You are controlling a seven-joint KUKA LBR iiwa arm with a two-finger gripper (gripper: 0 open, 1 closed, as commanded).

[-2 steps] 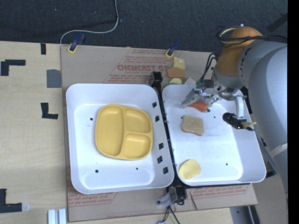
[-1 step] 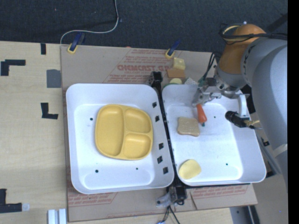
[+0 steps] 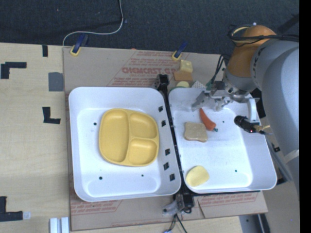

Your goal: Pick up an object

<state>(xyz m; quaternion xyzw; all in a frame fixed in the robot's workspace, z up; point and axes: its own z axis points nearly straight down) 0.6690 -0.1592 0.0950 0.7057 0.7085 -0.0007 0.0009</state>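
Just beyond the carrot point(image 3: 207, 119), in the right bin point(image 3: 252, 174), hangs the gripper point(image 3: 210, 101), its grip unreadable from here. The carrot's long axis slants away from the gripper toward the toast point(image 3: 195, 132), which lies close beside it.

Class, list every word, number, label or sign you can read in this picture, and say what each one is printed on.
"CHICKCAST..." or similar, in large red capitals on the cardboard sheet beyond the two bins: blurred, so the spelling is uncertain.
Smaller red lines above it on the same sheet: too small to read.
Red print on the cardboard's near edge, below the left bin: too blurred to read.
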